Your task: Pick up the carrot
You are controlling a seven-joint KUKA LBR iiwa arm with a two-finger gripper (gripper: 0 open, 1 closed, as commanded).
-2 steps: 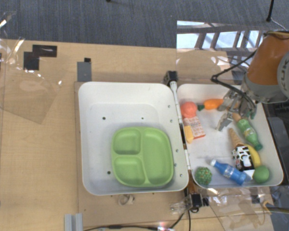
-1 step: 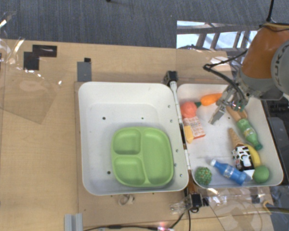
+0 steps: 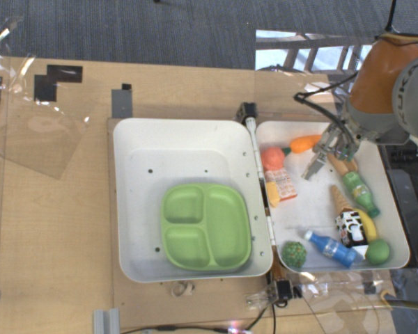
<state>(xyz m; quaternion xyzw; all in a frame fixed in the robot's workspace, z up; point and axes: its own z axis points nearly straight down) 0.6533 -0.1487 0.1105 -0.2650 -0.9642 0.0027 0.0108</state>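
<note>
The carrot [image 3: 306, 144], orange with a small green tip on its left end, lies near the back wall of the right bin [image 3: 397, 221]. My gripper [image 3: 327, 162] hangs just right of and slightly in front of the carrot's thick end, low over the bin floor. Its fingers are spread, with one grey fingertip [image 3: 311, 172] pointing to the lower left and nothing between them. The carrot rests free on the bin floor, beside the gripper and not inside it.
The right bin also holds a peach-red ball [image 3: 273, 158], an orange-and-white packet [image 3: 282, 185], a green bottle [image 3: 359, 191], a cone [image 3: 341, 197], a banana [image 3: 367, 225], a blue bottle [image 3: 332, 248], and green balls [image 3: 293, 253]. A green divided plate [image 3: 205, 226] lies in the left bin.
</note>
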